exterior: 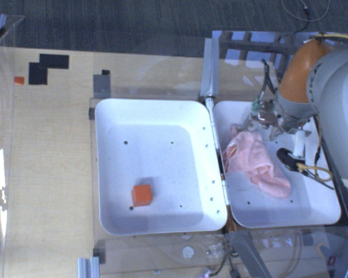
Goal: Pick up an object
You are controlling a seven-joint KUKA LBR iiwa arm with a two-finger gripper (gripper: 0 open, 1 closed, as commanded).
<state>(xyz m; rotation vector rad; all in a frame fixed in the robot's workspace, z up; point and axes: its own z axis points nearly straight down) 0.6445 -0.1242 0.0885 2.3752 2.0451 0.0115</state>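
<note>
Here the gripper (261, 119) sits low over the far edge of the crumpled pink cloth (255, 161) in the right bin (290, 216), presumably to pinch it; grip state unreadable, cannot tell.

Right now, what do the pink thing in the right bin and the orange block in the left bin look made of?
Crumpled pink cloth: soft fabric, matte, judging by its folds. Small orange cube: rigid, matte, sharp-edged; possibly foam, wood or plastic, I cannot tell which.
</note>
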